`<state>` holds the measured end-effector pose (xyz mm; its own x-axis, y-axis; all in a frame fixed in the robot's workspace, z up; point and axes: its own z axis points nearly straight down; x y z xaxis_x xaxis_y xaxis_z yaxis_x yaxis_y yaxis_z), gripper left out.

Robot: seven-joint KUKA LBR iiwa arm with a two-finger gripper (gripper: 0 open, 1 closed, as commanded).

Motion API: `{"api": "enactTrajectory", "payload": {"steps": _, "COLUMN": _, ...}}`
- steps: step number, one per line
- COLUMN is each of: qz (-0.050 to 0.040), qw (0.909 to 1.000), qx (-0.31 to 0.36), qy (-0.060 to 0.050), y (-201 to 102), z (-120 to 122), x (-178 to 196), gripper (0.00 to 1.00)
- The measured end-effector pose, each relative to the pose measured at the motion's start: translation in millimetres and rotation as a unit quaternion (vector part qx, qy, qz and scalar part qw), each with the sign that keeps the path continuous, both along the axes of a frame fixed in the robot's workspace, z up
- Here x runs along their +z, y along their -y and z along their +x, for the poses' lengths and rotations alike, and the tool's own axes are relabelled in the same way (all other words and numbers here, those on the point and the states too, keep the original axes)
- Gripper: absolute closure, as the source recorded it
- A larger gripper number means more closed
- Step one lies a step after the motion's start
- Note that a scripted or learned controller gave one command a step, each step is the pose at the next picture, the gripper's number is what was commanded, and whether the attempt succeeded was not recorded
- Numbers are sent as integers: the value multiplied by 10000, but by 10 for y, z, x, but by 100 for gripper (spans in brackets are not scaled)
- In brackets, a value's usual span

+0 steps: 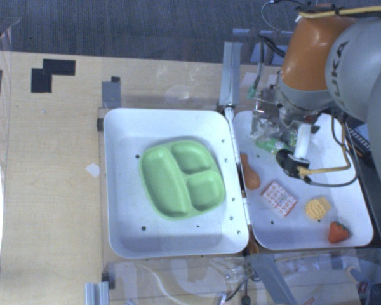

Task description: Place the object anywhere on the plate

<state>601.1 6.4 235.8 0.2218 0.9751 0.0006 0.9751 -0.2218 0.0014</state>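
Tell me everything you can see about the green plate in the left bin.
The green plate is a pale green, rounded-square tray with a matte, plastic look. Raised ridges split it into three compartments: one long section on its left side and two smaller ones on its right. It lies flat, turned slightly askew, around the middle of the left bin, resting on the white floor. Nothing lies in its compartments, and nothing else touches it.
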Motion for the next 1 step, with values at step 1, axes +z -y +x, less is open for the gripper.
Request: {"api": "enactTrajectory", "payload": {"steps": 1, "qz": 2, "qw": 9998, "qx": -206, "qy": 29, "y": -29, "z": 685, "x": 633, "gripper": 100}}
